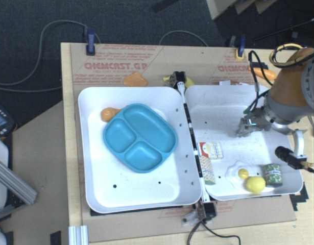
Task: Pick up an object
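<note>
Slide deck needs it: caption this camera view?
Gripper hovers in right bin; blue divided plate fills left bin.

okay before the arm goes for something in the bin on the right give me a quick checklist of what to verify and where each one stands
1. Gripper is over the right bin: ok.
2. Nothing between its fingers: cannot tell, they are too small to read.
3. Targets in that bin: ok. Yellow ball, green can and small carton lie near the front.
4. Gripper is above a target: not ok, it hangs over bare floor behind them.
5. Yellow ball and green can are spaced for a clean grasp: not ok, they sit close together.
6. Blue divided plate is out of the way: ok, it lies in the left bin.
</note>
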You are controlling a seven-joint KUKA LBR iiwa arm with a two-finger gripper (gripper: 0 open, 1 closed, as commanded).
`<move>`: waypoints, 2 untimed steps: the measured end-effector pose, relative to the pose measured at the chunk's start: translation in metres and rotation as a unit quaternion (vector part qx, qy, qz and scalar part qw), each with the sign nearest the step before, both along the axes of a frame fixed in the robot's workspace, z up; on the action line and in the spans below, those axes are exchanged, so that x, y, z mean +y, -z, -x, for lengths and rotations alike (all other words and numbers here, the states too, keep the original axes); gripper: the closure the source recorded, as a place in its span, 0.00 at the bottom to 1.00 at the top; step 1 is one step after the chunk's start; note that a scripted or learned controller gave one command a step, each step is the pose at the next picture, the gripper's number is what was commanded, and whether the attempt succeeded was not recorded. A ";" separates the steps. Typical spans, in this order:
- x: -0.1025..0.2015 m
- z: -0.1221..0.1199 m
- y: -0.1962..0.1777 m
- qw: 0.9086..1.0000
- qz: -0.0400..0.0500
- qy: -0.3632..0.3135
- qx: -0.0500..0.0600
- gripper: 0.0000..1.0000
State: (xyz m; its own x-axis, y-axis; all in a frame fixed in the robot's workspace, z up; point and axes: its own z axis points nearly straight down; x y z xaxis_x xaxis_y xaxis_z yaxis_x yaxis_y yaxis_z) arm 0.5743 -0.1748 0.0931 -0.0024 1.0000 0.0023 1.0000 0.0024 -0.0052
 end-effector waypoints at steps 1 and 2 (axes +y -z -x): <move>-0.001 0.000 -0.006 1.000 0.001 0.001 -0.002 0.00; -0.001 0.100 -0.022 1.000 0.000 0.004 0.001 0.00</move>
State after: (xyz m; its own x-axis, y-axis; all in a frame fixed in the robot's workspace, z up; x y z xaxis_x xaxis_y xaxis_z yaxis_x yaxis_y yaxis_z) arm 0.4741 -0.1756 0.1151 0.0053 1.0000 0.0023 1.0000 -0.0053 -0.0073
